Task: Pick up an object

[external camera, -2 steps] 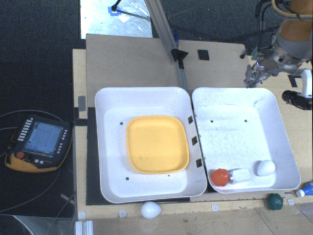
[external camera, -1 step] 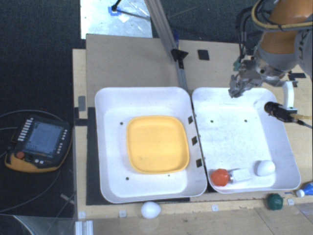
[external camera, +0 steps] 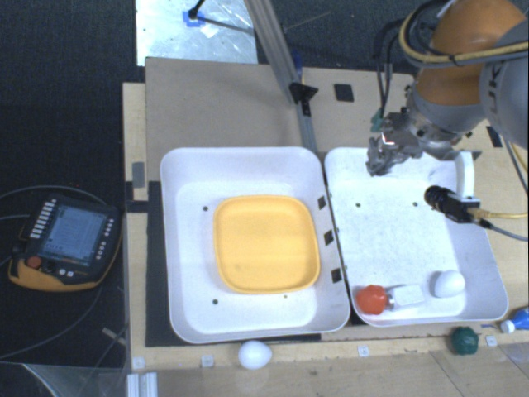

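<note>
A yellow square plate (external camera: 267,243) lies in the left bin (external camera: 186,222). Along the front wall of the right bin (external camera: 405,222) sit an orange-red ball (external camera: 371,299), a small clear-white piece (external camera: 407,295) and a white egg-shaped object (external camera: 449,284). My gripper (external camera: 382,160) hangs over the back left part of the right bin, well away from those objects. Nothing shows between its fingers.
A white egg (external camera: 254,355) and a dark green ball (external camera: 464,340) lie on the bench in front of the bins. A black cable plug (external camera: 446,203) hangs over the right bin's right side. A teach pendant (external camera: 66,246) rests at far left.
</note>
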